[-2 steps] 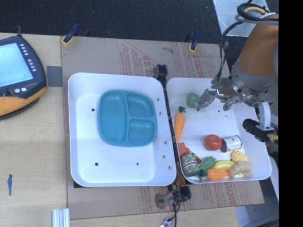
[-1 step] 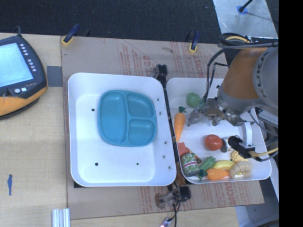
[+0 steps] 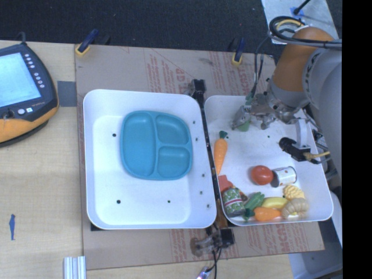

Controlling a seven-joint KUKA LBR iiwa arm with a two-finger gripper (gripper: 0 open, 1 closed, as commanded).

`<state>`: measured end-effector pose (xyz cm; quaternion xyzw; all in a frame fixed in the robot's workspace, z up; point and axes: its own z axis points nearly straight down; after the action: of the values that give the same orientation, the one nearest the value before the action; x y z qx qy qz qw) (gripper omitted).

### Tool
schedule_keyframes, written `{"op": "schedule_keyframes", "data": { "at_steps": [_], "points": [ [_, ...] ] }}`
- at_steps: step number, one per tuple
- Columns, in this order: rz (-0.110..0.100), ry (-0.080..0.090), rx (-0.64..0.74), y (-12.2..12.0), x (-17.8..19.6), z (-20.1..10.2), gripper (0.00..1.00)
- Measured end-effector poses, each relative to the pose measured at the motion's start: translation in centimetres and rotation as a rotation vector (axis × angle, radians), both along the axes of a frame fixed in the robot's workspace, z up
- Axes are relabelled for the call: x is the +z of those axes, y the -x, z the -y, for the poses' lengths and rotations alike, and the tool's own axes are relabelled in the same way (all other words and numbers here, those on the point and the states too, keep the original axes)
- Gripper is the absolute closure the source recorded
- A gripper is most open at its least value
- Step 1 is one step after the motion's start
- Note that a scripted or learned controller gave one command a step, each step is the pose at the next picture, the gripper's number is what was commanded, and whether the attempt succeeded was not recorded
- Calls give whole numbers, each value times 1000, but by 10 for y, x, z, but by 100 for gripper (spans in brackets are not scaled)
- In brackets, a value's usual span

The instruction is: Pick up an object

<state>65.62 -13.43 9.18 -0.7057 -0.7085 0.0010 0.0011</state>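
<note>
Well, here is how it stands.
Claw [image 3: 251, 116]: low over the far part of the right bin [image 3: 322, 182]; how its grip stands I cannot tell.
Carrot [image 3: 220, 151]: just beside the claw, nearer me and to its left, lying flat, long axis running near to far, green top toward the claw.
Tomato [image 3: 262, 174]: further toward me, touching a small can [image 3: 284, 176].
Blue plate [image 3: 157, 145]: left bin [image 3: 99, 173], well apart from the claw.

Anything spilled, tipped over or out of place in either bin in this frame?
Nothing stands out. The blue divided plate lies flat in the left bin. In the right bin, the carrot, tomato and the other toy foods all sit inside the rim, crowded toward the near edge.
</note>
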Motion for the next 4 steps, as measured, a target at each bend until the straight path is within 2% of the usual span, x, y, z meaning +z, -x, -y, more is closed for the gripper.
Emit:
{"op": "schedule_keyframes", "data": {
  "at_steps": [1, 2, 3, 4],
  "points": [
    [-2, 0, 2, 6, 0, -37, 0],
    [-2, 2, 1, 73, 0, -23, 0],
    [1, 0, 0, 8, 0, -1, 0],
    [-2, 1, 1, 58, 0, -33, 0]
  ]
}}
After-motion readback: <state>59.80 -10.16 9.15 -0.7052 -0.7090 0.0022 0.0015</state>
